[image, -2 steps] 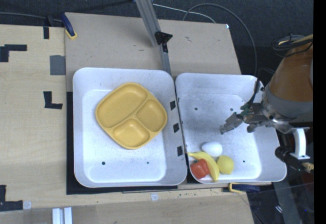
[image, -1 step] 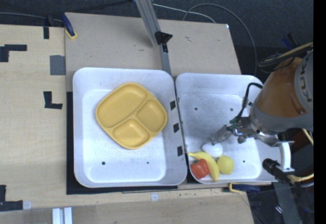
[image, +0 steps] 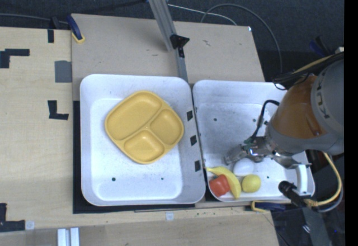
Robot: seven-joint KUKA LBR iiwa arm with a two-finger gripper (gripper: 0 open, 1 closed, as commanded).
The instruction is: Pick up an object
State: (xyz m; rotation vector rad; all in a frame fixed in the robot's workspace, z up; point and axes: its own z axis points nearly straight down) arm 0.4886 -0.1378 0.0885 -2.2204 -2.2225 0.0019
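In the right bin [image: 235,99], several toy foods lie bunched at the front edge: a yellow banana [image: 228,176], a red fruit [image: 219,185], a yellow lemon-like piece [image: 251,183] and a white round piece [image: 243,167]. My gripper [image: 239,155] hangs low over the right bin, just behind the white piece and the banana. The grey arm with its orange band [image: 299,113] comes in from the right and hides the bin's right side.
The left bin [image: 95,178] holds a yellow three-compartment plate [image: 144,126] near its middle. A metal pole [image: 159,4] slants down from the top to the divider between the bins. Cables run past the bench's right rear.
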